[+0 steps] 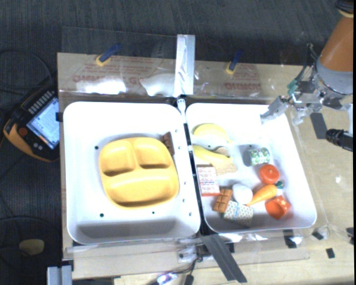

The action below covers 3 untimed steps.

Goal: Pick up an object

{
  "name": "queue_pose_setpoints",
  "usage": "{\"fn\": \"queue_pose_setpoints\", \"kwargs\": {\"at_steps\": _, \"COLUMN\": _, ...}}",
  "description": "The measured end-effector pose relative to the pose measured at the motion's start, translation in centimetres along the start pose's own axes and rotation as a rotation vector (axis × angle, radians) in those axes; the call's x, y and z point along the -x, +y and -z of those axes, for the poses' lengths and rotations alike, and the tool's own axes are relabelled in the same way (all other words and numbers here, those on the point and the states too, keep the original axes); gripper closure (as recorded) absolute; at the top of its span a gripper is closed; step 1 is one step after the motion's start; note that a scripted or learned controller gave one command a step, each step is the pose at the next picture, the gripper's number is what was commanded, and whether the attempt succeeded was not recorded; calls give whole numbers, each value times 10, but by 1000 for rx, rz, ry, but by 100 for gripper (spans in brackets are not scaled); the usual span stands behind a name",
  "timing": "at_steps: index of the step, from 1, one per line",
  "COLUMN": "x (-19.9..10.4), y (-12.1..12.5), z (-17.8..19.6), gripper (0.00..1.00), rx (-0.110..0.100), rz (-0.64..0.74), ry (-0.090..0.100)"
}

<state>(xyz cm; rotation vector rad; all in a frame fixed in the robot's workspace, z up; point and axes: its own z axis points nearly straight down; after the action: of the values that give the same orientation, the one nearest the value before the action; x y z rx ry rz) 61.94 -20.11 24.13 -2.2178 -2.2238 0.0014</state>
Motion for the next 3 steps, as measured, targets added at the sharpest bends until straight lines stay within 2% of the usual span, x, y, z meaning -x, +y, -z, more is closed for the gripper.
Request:
{"fn": "queue_pose_setpoints", "kwargs": {"at_steps": 1, "x": 16, "y": -45, "z": -121, "gripper": 0, "rx": 28, "rz": -77, "ry": 0}}
{"fn": "queue_pose_setpoints", "kwargs": {"at_steps": 2, "x": 8, "y": -45, "z": -124, "gripper": 0, "rx": 33, "rz": 5, "ry": -14}}
{"fn": "queue_pose_setpoints", "kwargs": {"at_steps": 3, "x": -8, "y": -52, "z": -142, "gripper": 0, "rx": 2, "rz": -2, "ry": -1}}
